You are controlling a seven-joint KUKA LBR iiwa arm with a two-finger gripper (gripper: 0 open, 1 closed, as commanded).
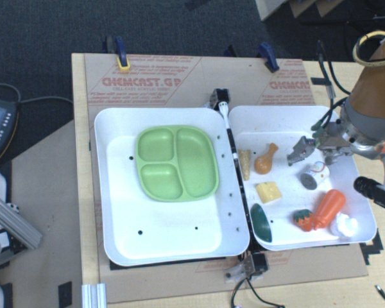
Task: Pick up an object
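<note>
My gripper (313,154) hangs over the upper right part of the right bin (289,115), reaching in from the right. Just below it lie a small white and red piece (318,167) and a small grey object (308,180). To its left sits an orange pear-shaped toy (265,159). An orange carrot (326,208) lies near the bin's front right, with a green and red toy (301,219) at its left end and a white lump (344,224) at its right. A yellow block (267,192) rests mid-bin.
A pale yellow strip (244,164) and a dark green object (260,222) lie along the right bin's left wall. The left bin (115,172) holds a green divided plate (177,163). Blue clamps (121,52) stand at the bench's far edge.
</note>
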